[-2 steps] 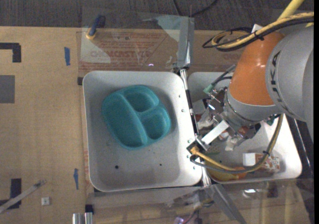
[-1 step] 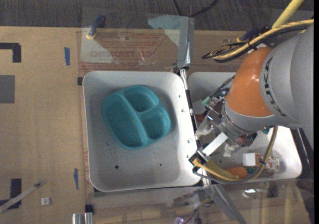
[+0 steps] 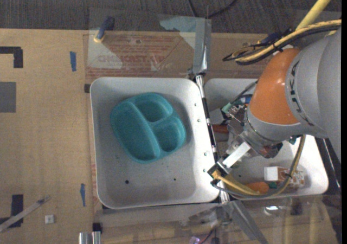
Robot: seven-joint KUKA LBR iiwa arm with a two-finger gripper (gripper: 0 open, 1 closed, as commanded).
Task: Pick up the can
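**Arm is covering most of the right bin; the can is proving hard to pick out**

The grey arm [image 3: 320,85] is reaching in from the right, and with its orange band [image 3: 276,91] it is hiding the greater part of the right bin [image 3: 321,179]. Only the bin's near-left corner, its lower strip and a piece of its upper-left floor are showing. The gripper [image 3: 248,141] is hanging low over that bin, close to the wall shared with the left bin [image 3: 103,145]. The wrist above is masking it, so it is not showing whether it is open or closed, or whether anything is sitting in it.

Small things are peeking out around the arm. A dark red piece [image 3: 219,128] is lying beside the dividing wall, and a green-and-white scrap [image 3: 234,108] is lying just above it. A reddish-brown rounded patch [image 3: 269,151] is showing at the wrist's lower edge. A small white-and-orange box [image 3: 281,175] and an orange lump [image 3: 259,187] are sitting along the lower strip. Each is cut off or too small to name further. Which of them is the can cannot be told, and no can shape, lid or label is reading clearly. At most, the can is lying somewhere in the right bin, under or beside the arm.

In the left bin, a teal divided plate [image 3: 147,126] is lying flat, well apart from the gripper. Both bins are resting on the tan table [image 3: 43,145].
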